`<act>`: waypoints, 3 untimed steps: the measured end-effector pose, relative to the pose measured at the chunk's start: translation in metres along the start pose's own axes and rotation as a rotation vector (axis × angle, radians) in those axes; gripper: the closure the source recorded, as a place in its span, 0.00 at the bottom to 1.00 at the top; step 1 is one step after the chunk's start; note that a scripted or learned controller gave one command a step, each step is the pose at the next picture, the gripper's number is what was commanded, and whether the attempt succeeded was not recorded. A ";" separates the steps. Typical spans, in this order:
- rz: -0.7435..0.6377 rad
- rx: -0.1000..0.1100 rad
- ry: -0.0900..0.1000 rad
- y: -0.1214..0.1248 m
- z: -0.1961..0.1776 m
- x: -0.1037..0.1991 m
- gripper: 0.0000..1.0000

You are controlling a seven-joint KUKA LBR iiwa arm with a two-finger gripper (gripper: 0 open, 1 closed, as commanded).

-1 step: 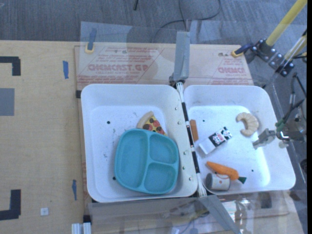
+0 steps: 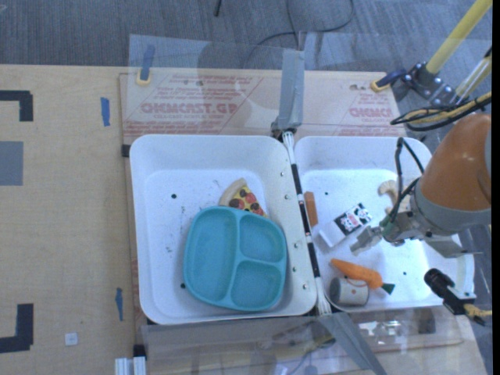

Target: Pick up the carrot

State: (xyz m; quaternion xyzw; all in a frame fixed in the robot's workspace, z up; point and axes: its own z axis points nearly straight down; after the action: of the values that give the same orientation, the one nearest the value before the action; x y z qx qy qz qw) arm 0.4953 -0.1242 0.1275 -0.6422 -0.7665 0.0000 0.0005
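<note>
Carrot: tapered orange cone, green tip, smooth, right bin.

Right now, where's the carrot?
In the right bin, near its front edge: the carrot lies just above a small grey cup, below the black-and-white carton, left of the hand.

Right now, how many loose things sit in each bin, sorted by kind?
Toy foods: 3 – carrot, pizza slice, hot dog
Dishes: 2 – teal divided plate, grey cup
Cartons: 1 – black-and-white box
Unclear: 1 – small tan piece
Total: 7; left bin 2, right bin 5
</note>
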 end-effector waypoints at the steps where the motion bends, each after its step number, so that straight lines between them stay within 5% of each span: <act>1: -0.143 -0.009 -0.005 -0.010 0.039 0.025 0.00; 2: -0.134 -0.017 -0.013 -0.009 0.028 0.020 1.00; 3: 0.115 -0.001 -0.001 -0.003 -0.057 0.073 1.00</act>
State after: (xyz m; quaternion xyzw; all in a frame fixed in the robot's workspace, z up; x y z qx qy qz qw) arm 0.4798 -0.0530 0.1841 -0.6852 -0.7284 0.0000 0.0000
